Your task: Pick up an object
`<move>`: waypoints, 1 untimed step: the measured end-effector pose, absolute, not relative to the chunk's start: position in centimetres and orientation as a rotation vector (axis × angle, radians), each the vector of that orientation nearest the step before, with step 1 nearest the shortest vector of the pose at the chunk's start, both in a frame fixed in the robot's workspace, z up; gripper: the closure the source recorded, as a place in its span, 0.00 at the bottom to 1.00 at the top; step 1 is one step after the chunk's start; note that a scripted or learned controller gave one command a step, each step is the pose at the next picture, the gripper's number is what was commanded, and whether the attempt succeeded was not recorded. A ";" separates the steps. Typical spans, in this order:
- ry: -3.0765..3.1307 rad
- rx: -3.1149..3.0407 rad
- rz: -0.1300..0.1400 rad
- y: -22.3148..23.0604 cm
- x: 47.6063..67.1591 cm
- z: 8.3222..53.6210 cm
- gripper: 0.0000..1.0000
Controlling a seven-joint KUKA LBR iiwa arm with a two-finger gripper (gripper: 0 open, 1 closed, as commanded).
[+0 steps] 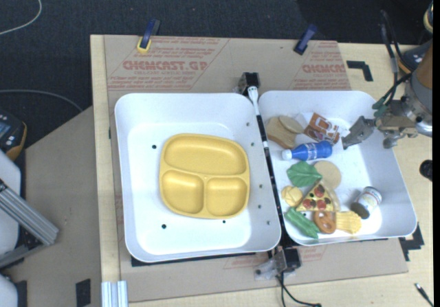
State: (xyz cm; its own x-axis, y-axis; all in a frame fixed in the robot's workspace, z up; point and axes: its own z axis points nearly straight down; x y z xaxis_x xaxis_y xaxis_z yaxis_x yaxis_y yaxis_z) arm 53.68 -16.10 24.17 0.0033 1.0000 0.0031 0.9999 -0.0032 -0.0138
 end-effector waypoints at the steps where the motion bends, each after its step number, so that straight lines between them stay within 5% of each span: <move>1: -2.221 -2.221 0.000 -16.1 53.9 24.9 0.00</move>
State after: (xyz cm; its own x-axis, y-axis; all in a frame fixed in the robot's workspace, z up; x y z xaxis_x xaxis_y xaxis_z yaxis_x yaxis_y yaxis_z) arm 53.93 -16.07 24.86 0.0000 1.0000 0.0003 1.0000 0.0000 -0.0006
